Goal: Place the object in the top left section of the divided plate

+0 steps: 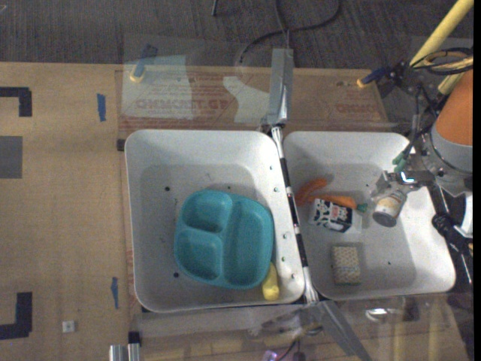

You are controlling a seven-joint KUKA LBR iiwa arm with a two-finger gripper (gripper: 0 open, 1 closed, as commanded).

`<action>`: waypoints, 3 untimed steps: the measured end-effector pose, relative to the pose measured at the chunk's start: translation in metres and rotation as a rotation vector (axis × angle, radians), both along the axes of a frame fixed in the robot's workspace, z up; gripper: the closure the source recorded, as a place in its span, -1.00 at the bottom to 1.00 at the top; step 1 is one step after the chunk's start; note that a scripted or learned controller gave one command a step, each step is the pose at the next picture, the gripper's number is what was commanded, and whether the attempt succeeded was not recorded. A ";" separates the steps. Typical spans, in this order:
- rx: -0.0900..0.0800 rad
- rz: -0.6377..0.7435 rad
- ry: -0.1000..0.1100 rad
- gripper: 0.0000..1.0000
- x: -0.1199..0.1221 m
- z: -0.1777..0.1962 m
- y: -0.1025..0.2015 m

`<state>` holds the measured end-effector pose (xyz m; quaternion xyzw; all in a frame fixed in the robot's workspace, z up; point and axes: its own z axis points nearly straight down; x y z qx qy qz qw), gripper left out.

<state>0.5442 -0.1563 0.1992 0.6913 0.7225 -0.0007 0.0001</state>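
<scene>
**Ana:** Well, from the camera above, where is the gripper (388,198)?

**Ben:** Over the right bin (338,147), near its right side. The arm (457,122) comes in from the right, with its orange band at the edge of the picture.

**Ana:** Is it open, closed, or gripping something?

**Ben:** I cannot tell. A pale cylinder (385,213) shows right at its tip, but the view is too blurred to say whether it is held or just lying beneath.

**Ana:** And the divided plate (224,239)?

**Ben:** It is teal and lies flat in the left bin (150,156), toward the middle and lower part. It is well apart from the gripper, with the wall between the two bins in the way. A yellow piece (270,284) lies at the plate's lower right rim, between it and the bin wall.

**Ana:** What else is in the right bin?

**Ben:** An orange piece (311,189) lies near the dividing wall. A black-and-white carton (331,215) sits just below it, with a second orange bit (344,201) by the carton's upper edge. A beige speckled block (346,263) lies lower down, apart from the carton. All of these are left of the gripper.

**Ana:** And the bins themselves?

**Ben:** They stand side by side on the brown bench (60,224).
</scene>
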 end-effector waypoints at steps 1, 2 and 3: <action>0.002 -0.164 0.003 1.00 -0.039 -0.006 0.064; 0.001 -0.377 0.002 1.00 -0.052 -0.103 0.042; 0.001 -0.156 0.001 1.00 -0.057 -0.016 0.132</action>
